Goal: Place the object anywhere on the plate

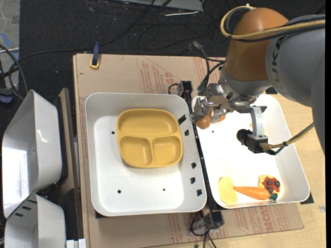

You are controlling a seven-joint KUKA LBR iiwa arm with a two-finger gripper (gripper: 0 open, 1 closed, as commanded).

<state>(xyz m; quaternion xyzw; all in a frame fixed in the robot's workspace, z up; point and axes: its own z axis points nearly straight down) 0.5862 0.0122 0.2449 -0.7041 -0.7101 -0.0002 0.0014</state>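
From my screen the gripper [206, 113] seems pinched on a small brown object [203, 121] over the bins' shared edge, and I fear a shallow grip drops it short of the yellow plate [150, 137].

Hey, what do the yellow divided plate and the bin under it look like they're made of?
Yellow plate: probably molded plastic, matte, with soft rounded compartment ridges and an even color. Left bin: likely smooth white plastic, slightly glossy, with rounded corners and a raised rim.

carrot [251, 192]: right bin's near corner, well below the jaws
yellow disc [226, 189]: touching carrot's tip
blue-yellow clamp [95, 55]: bench's far-left edge
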